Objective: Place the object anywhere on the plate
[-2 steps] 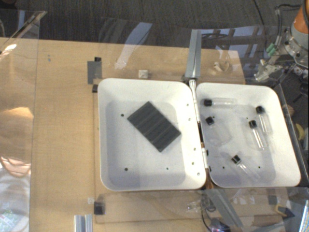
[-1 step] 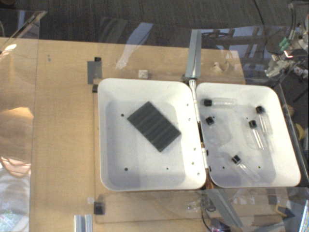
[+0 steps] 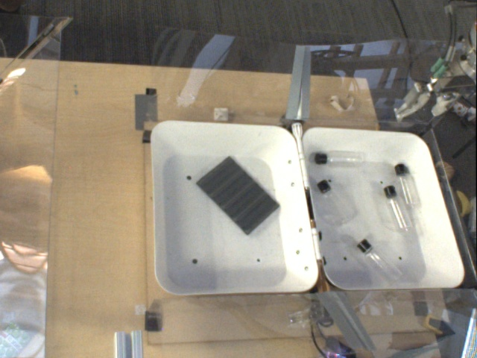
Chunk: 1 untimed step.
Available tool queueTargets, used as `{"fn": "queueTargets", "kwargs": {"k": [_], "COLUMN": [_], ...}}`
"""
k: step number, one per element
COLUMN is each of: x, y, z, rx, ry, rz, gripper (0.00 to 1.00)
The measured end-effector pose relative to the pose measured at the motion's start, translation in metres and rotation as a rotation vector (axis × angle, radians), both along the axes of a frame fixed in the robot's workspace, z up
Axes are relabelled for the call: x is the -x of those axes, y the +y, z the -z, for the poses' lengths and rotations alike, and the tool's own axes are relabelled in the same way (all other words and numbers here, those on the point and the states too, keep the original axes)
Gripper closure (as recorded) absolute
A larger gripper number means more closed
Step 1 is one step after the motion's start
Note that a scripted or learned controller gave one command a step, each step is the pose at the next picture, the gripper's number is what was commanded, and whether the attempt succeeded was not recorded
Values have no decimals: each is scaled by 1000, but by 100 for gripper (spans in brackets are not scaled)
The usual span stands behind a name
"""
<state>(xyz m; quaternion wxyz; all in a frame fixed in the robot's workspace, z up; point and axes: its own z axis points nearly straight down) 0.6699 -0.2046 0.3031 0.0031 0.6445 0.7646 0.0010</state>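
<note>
the table (image 3: 89,222) carries two shallow white bins side by side. the left bin (image 3: 170,274) holds the plate (image 3: 238,195), a dark, ribbed, flat slab lying at a slant near the middle. the right bin (image 3: 440,267) holds the objects: several small clear vials with black caps. one vial (image 3: 344,156) lies at the far edge and a pair of vials (image 3: 399,209) lies close together towards the right. another vial (image 3: 377,257) lies near the front, and there is a lone black cap (image 3: 323,186) whose tube i can hardly make out (clear on white).

a vial should be light, stiff, slick and round, so likely to roll or squirt out of a pinch, and breakable if glass. the safest hold is probably across the tube just behind the cap.

for fingers coming in from the right, the pair lies nearest but crowds itself. the front vial lies apart from the others. the plate is beyond the rims where the bins meet (image 3: 304,200), which must be cleared. whether the fingers are wide or narrow i cannot tell.
</note>
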Motion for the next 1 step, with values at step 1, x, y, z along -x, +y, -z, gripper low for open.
{"fn": "queueTargets", "kwargs": {"k": [1], "x": [-1], "y": [1], "z": [-12], "rx": [3], "ry": [-5], "rz": [-6], "gripper": [100]}}
